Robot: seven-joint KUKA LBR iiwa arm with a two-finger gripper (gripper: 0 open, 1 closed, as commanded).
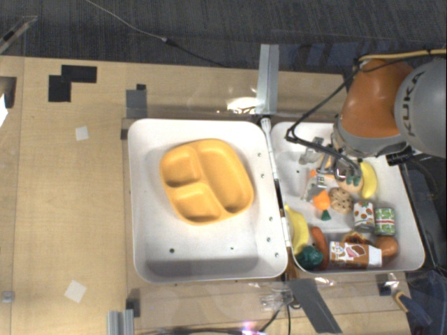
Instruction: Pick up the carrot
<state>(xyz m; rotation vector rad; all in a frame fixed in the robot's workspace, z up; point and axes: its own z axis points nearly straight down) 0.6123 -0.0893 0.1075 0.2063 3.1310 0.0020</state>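
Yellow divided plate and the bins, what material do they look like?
Yellow divided plate: looks like moulded plastic, smooth and semi-matte, with soft rounded compartment edges. Left bin and right bin: likely thin white plastic or coated sheet, with a smooth surface and faint sheen; can't tell which.

Two white bins: a left bin [140, 208] and a right bin [293, 166]. One yellow divided plate [207, 181] in the left bin. In the right bin: two bananas, one [368, 180] near the far right corner and one [299, 229] along the left wall; two small cans [364, 215] [385, 220]; one carrot [320, 200]; one cookie [341, 200]; one carton [355, 254] by the near edge.
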